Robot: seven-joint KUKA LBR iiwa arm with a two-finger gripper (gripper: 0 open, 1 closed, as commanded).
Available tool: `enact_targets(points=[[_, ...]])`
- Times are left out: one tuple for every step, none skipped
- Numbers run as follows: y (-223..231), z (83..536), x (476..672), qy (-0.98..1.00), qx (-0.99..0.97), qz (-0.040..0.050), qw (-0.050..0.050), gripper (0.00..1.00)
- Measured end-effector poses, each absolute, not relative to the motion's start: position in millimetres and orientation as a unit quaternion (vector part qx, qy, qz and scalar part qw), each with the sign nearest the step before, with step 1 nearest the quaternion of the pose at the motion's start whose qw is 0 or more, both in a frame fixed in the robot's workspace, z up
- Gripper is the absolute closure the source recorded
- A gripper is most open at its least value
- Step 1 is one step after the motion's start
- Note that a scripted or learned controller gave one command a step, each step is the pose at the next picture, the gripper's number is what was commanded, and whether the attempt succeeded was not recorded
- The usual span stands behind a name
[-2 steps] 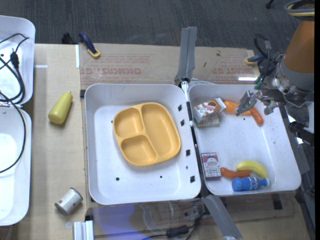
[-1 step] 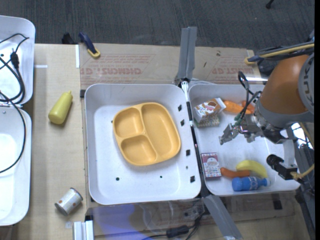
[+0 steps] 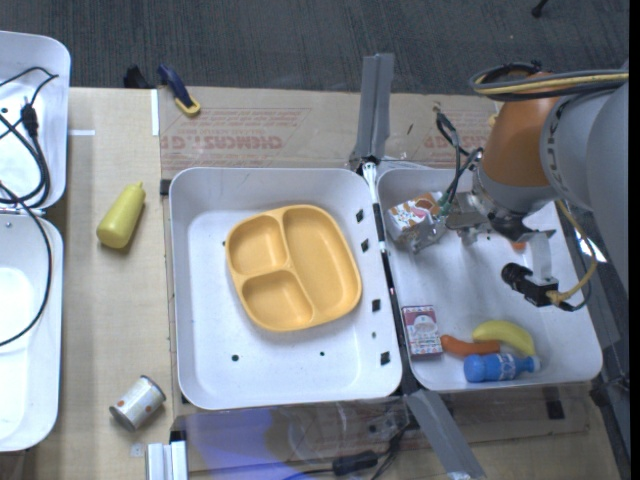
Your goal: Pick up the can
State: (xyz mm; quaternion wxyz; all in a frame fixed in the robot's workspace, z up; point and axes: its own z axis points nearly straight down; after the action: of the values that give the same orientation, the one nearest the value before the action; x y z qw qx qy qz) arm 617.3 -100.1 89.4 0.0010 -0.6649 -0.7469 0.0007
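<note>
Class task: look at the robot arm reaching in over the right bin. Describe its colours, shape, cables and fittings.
The rounded grey arm carries a bright orange band above its wrist. Thin black cables loop beside the wrist, a yellow-and-black hose curves over the top, and a black fitting hangs below.

You can't see the pincer's (image 3: 447, 220) tips: wrist hardware and cables cover them where they meet the crumpled packet (image 3: 414, 218), so the grip is unreadable. The arm (image 3: 570, 138) is cut off by the right edge. The orange carrot (image 3: 468, 346) lies partly under the banana (image 3: 506, 335). The print on the red card box (image 3: 421, 329) is too small to read. The white units (image 3: 25, 238) at left are cropped by the frame.
</note>
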Motion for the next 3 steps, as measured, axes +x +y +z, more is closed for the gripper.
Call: enact_targets(points=[[-167.4, 88.8, 587.7, -0.627, -0.779, 0.0021, 0.002, 0.0], [-206.2, 126.9, 637.3, -0.573, -0.819, 0.0015, 0.001, 0.0], [-198.5, 88.5, 567.6, -0.5, -0.866, 0.0004, 0.007, 0.0]])
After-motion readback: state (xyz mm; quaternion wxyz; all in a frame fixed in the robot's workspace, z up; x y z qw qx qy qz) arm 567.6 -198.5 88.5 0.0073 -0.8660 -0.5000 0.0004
